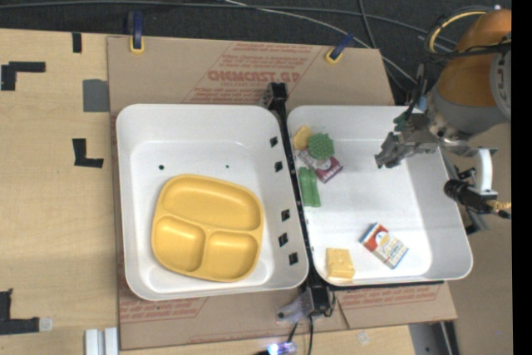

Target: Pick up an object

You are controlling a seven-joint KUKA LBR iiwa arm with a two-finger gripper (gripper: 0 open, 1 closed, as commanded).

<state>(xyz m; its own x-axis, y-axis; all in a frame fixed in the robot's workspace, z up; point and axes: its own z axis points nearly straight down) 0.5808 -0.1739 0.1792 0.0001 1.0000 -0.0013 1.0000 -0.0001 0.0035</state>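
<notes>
Overhead, the gripper (391,155) hangs at two o'clock in the right bin (440,204), its state unclear. At five o'clock a small printed carton (383,245) lies flat: probably light and stiff, best pinched across its narrow sides.

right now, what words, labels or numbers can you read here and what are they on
Red print on the cardboard sheet under the bins: looks like "CHEMCAST GP", blurred, not certain.
Smaller red lines below it: too blurred to read.
Small red and white box in the right bin: printed, too small to read.
</notes>
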